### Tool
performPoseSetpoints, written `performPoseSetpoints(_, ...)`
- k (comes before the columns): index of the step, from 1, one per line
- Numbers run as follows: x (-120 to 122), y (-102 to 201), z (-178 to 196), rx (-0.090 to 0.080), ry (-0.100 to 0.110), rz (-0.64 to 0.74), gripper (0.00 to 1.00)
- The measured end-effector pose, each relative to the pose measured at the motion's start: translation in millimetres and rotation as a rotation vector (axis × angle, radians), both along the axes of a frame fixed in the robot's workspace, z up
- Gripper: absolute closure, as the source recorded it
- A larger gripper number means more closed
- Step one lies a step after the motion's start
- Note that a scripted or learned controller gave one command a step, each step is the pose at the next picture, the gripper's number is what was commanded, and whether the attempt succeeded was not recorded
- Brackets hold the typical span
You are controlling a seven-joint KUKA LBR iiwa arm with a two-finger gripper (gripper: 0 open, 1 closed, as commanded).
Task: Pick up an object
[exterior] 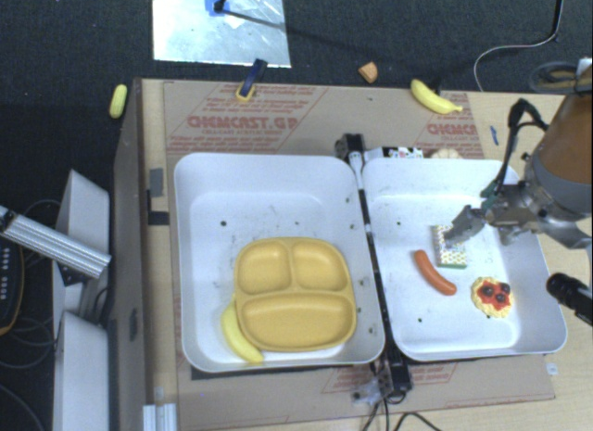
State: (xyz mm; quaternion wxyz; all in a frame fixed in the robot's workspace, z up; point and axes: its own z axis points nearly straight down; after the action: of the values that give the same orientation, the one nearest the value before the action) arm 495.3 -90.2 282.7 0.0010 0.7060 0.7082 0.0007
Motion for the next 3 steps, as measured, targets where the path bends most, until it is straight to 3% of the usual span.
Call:
performPoseSetpoints(1,52,-16,-76,0.000,0.003,-0.002,0.00)
performPoseSetpoints(2,55,-21,-195,-0.001,-0.007,-0.001,0.00)
performPoseSetpoints(3,57,-24,-183,-0.005,-0.012,-0.003,1.00)
